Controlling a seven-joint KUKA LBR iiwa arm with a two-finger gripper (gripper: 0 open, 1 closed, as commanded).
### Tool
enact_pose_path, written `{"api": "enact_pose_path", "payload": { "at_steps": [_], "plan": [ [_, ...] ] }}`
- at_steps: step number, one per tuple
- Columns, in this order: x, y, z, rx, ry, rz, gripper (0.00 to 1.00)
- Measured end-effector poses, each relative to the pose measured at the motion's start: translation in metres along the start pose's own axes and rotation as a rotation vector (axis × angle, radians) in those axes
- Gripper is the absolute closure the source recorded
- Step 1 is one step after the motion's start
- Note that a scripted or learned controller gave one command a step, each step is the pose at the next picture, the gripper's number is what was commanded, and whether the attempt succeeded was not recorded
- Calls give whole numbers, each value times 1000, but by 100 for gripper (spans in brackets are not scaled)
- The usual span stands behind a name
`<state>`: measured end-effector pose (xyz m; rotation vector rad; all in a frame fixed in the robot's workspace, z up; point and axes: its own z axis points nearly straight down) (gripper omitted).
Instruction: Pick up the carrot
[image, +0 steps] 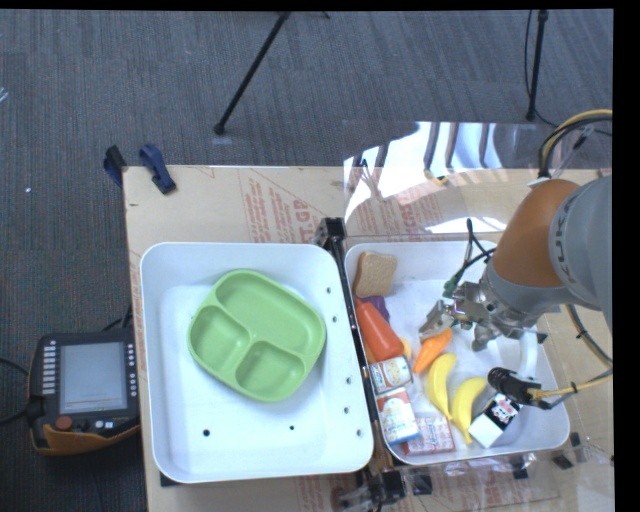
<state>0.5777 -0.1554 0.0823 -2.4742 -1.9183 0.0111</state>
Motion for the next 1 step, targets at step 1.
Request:
{"api": "enact_pose_path", "payload": {
  "at_steps": [1],
  "plan": [
    [-1, 0, -5, 5, 4, 6, 100]
  ]
}}
